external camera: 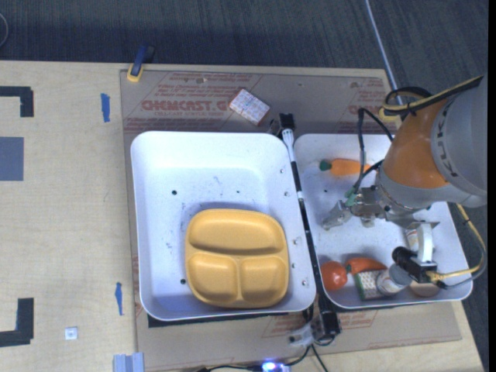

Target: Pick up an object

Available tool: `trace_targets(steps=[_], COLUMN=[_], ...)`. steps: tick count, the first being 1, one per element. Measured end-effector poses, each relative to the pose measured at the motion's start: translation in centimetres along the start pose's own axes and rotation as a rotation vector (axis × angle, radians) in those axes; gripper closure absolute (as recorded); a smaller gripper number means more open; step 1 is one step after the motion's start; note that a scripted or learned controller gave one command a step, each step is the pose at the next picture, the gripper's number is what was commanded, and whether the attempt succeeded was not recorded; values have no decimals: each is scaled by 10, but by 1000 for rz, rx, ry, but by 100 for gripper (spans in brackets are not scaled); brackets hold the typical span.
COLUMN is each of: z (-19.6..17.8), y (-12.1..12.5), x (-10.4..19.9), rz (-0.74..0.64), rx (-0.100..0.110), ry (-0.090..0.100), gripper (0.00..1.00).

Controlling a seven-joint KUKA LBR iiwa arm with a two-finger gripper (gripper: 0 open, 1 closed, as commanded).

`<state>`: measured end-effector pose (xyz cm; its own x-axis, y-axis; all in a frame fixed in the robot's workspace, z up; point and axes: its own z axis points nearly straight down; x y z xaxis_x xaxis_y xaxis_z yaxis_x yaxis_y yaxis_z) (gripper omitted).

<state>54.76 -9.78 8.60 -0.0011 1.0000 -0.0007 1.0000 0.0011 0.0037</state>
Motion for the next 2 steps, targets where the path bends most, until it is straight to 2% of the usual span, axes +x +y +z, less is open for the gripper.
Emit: trace_targets(steps=[1, 2], z=[0, -1], y=[-47, -66], x=[1, 6], rz=[1, 1], rx=[-1, -3], ry=[0, 0], gripper=[0, 0])
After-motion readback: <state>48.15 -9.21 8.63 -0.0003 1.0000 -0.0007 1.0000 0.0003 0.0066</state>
